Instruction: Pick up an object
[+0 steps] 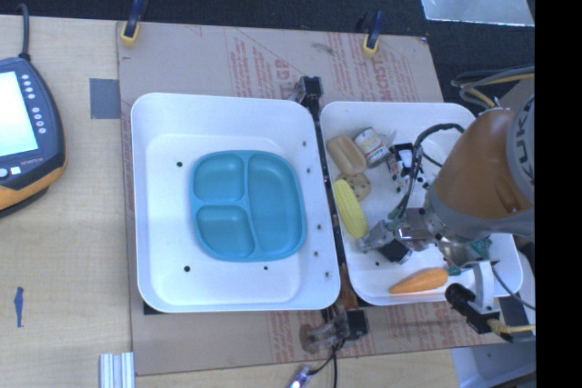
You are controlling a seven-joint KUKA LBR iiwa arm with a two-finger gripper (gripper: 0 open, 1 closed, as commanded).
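Arm lowered into the right bin point(509, 273) from the right, gripper point(389, 243) down among the objects near the bin floor; whether it is open or closed cannot be told. Candidate objects lie close: yellow corn cob point(349, 207) just left, orange carrot point(419, 281) just below, tan piece point(345, 155) further up. The crowding likely hampers a clean grasp. Left bin point(164, 273) holds a blue divided plate point(247, 204).

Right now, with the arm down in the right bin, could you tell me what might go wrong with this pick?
The gripper sits low among crowded items: the corn cob and the carrot lie close by, so it may knock one aside or close on nothing. The loose black cables hanging beside the wrist could snag on the tan piece or other clutter as the arm lifts.
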